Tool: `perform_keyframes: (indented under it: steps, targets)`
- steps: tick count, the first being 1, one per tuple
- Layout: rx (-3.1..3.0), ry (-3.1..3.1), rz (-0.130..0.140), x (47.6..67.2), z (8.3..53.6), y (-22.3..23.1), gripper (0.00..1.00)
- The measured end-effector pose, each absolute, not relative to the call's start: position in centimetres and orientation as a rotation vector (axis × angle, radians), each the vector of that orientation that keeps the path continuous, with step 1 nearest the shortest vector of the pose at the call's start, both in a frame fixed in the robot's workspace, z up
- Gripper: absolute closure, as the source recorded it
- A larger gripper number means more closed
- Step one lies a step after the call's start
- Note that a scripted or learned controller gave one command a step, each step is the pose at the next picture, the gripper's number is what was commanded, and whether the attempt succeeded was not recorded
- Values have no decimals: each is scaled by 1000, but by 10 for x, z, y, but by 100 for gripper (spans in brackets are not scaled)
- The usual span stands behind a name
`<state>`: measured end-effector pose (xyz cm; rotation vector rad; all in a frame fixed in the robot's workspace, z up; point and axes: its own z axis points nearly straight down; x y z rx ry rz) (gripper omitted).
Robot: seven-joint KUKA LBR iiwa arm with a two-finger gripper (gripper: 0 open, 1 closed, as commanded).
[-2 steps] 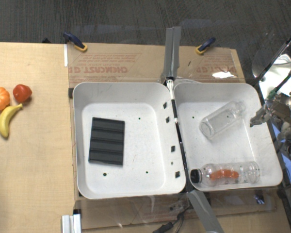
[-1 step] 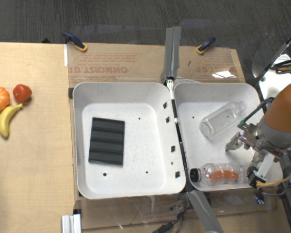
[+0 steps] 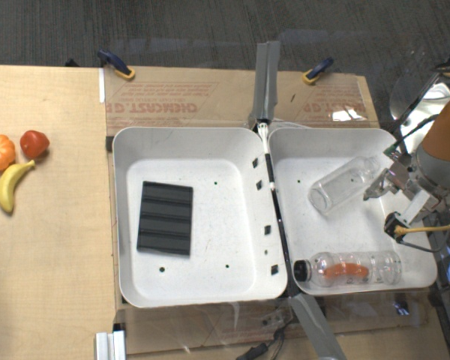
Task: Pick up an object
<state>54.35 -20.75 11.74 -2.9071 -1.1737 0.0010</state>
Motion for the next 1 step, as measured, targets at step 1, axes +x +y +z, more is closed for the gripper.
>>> perform_keyframes:
  steps: [1]
  targets:
    - [-2959, -1056, 3, 508, 214, -206, 0]
